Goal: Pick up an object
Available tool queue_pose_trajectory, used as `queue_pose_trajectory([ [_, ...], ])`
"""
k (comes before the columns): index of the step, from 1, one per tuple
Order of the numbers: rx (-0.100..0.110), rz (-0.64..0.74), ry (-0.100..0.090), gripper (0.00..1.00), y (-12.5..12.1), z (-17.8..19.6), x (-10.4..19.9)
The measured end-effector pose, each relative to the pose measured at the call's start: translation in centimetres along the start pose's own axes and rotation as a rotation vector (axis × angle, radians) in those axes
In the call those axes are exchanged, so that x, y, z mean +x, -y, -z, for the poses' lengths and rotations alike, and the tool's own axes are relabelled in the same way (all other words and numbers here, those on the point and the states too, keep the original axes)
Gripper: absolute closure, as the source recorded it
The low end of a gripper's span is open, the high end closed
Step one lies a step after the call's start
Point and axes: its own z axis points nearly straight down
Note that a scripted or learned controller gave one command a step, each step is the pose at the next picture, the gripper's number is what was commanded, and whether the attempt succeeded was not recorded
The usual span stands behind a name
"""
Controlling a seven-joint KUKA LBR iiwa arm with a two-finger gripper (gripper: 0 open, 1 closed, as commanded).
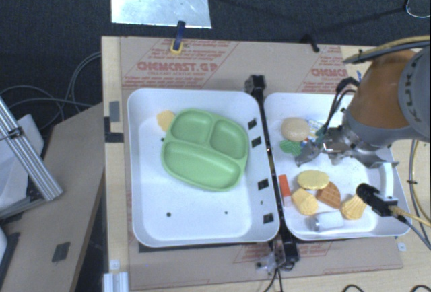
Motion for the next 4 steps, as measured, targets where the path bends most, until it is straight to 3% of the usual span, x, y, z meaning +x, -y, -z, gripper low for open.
queue_pose_trajectory([
  [1, 0.0, 0.0, 0.0, 0.0, 0.0, -4.4, 0.7],
  [2, -0.003, -0.001, 0.001, 0.0, 0.0, -6.2, 0.7],
  [3, -0.005, -0.001, 0.001, 1.0, -0.1, -5.1, 0.7],
  [4, -0.008, 0.002, 0.002, 1.0, -0.1, -0.8, 0.6],
])
